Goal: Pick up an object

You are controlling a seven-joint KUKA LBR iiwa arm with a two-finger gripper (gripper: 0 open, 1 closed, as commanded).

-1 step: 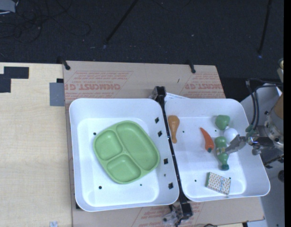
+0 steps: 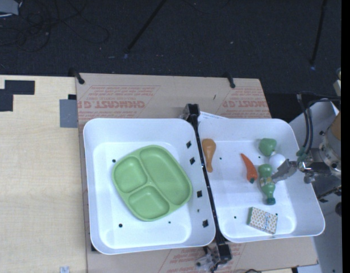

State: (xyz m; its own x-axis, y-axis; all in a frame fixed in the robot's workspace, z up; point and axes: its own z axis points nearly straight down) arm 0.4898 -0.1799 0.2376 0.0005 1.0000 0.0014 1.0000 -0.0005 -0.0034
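Observation:
The right bin [image 2: 300,212] holds several small things. A tan pear-shaped piece [image 2: 208,151] lies by the divider, and an orange carrot [image 2: 249,167] lies slanted near the middle. One green round thing [image 2: 267,146] sits at the back. A second green piece [image 2: 265,173] has a teal bit [image 2: 269,198] just in front of it. A small patterned box [image 2: 262,220] lies near the front wall. My gripper [image 2: 281,172] reaches in from the right, low over the bin, its tip right beside the second green piece.
The left bin [image 2: 101,147] holds a green divided plate [image 2: 151,182]. A black divider [image 2: 201,175] with clips joins the two bins. Both bins rest on cardboard [image 2: 135,98]. The arm's wrist and cables [image 2: 320,164] hang over the right bin's right wall.

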